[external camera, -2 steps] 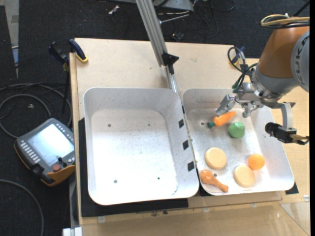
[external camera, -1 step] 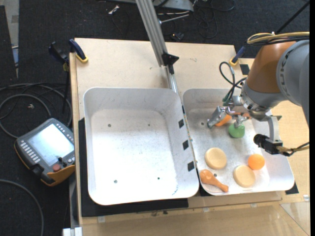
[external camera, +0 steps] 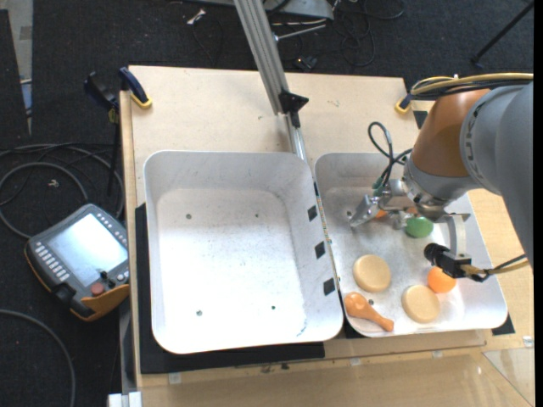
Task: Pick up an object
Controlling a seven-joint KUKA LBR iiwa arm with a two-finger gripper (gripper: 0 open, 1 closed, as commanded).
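End effector [external camera: 366, 213] low in the right bin [external camera: 339, 176], reaching among the loose objects.

You can't tell from this slant whether it is spread or pinching; a green ball [external camera: 417, 225] lies just beside it, likely your target. Two tan discs [external camera: 372, 272] [external camera: 421, 303], an orange ball [external camera: 441, 280] and an orange spoon [external camera: 368, 309] crowd the bin's near side, while the bin wall hems your approach from the left.

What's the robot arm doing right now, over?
Gripper low in right bin, grip state unclear. Green ball beside it, not seen held. Two tan discs, orange ball, orange spoon lie apart, nearer the front.
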